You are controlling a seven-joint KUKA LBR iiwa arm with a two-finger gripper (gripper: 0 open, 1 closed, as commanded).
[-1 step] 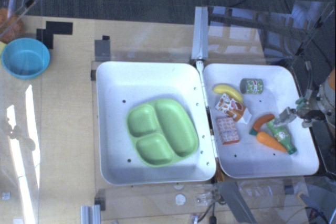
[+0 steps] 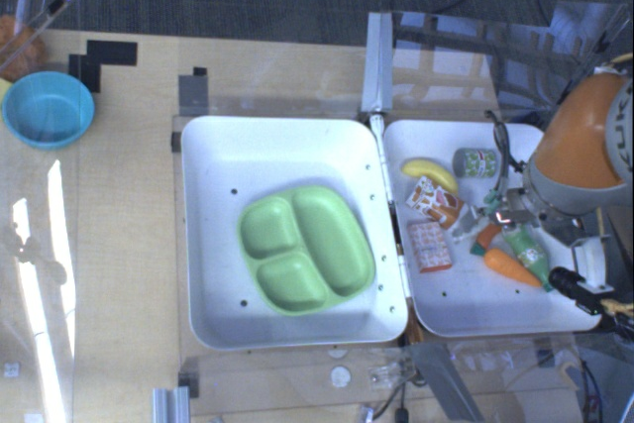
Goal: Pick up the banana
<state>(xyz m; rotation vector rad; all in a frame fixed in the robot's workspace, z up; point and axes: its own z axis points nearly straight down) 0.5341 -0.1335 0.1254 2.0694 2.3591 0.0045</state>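
Camera view: gripper (image 2: 495, 210) is hovering near the banana (image 2: 430, 172).
Pincer: cannot tell.
Approach: descending squarely across its curve, avoiding packets.

Honestly can't read a single word from where I'm standing. The small can (image 2: 475, 162) in the right bin (image 2: 466, 312) has a green and white label, but the print is just a blur. Same deal with the red and white snack packet (image 2: 434, 201) and the pinkish checkered packet (image 2: 429, 246) next to it: there's printing on both, way too small to make out.
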